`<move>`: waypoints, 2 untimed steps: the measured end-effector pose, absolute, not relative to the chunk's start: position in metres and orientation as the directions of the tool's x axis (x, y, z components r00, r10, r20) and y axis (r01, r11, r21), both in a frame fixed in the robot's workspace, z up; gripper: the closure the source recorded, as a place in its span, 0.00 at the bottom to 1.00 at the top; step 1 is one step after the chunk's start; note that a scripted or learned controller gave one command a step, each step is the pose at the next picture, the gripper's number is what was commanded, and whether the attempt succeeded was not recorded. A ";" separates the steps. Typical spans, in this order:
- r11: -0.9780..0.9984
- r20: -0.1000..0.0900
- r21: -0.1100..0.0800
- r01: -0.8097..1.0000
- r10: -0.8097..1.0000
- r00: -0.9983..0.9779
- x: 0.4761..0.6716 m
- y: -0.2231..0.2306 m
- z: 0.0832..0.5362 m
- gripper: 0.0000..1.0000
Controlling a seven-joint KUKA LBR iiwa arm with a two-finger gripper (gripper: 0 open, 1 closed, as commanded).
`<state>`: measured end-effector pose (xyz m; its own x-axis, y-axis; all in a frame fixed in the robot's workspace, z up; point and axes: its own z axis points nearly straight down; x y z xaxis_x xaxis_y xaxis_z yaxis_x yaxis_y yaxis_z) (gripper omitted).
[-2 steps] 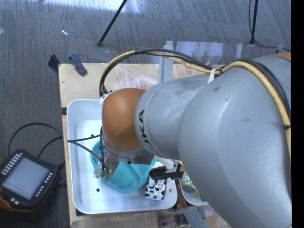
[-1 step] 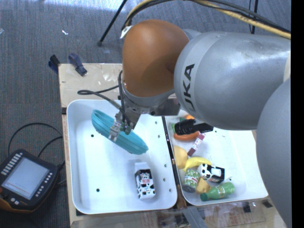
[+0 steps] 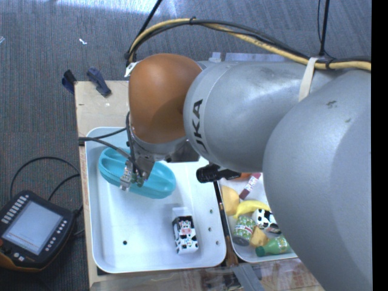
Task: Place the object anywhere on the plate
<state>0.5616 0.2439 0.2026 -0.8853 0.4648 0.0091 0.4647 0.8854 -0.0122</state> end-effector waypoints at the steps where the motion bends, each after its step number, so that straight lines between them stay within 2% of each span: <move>1: 0.841 0.008 -0.011 0.541 0.542 -0.841 0.520 0.188 0.221 1.00; 2: 0.842 0.009 -0.010 0.539 0.539 -0.842 0.475 0.167 0.203 1.00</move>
<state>0.4747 0.1671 0.2034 -0.8420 0.5395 0.0087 0.5394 0.8420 -0.0098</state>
